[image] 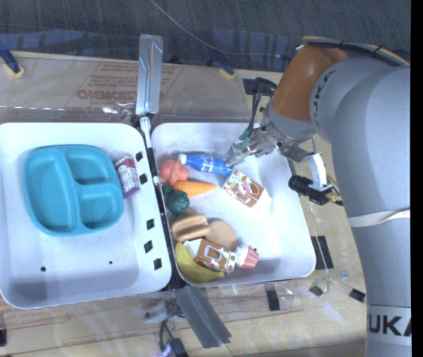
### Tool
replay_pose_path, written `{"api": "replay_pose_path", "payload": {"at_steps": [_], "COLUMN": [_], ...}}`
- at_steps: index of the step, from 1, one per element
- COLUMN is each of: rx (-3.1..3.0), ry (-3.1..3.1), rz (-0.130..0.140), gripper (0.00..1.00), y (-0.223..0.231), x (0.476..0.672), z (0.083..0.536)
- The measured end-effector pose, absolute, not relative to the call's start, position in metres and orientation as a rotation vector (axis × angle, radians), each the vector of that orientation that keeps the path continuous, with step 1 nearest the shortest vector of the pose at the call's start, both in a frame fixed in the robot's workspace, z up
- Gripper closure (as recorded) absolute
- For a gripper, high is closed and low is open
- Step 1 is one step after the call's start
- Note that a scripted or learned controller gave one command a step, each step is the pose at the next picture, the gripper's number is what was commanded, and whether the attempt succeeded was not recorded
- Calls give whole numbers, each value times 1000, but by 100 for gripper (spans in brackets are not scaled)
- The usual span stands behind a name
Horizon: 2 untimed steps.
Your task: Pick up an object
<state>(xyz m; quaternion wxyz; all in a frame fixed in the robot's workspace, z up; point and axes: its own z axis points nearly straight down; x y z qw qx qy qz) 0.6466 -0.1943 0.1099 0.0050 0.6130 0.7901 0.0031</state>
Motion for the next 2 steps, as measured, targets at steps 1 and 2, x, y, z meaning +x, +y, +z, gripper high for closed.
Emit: {"api": "replay_pose_path", "payload": {"at_steps": [1, 2], "rx": [2094, 2059], "ry": [2326, 2353], "rz": [11, 8], "gripper": [0, 0], "y": [-140, -97], "x": [591, 549], "z": [99, 99]}}
